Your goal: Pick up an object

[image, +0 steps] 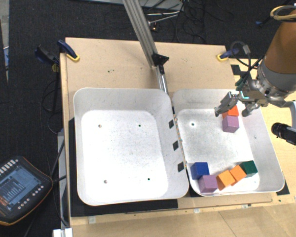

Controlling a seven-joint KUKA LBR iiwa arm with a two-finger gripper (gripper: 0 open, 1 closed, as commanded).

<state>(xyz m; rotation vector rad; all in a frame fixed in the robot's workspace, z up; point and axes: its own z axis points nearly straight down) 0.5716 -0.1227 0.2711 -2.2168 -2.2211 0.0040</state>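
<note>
Your gripper (pixel 235 104) hangs over the right bin (pixel 266 154) with fingers spread. Directly beneath them sit a purple block (pixel 231 124) and an orange block (pixel 233 112), touching — so the move is straight down; nothing is pinched yet.

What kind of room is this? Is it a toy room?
Probably a robot lab, not a toy room. A robot arm reaches over two white bins on a wooden bench, a control pendant lies nearby, and cables trail across the floor.
</note>
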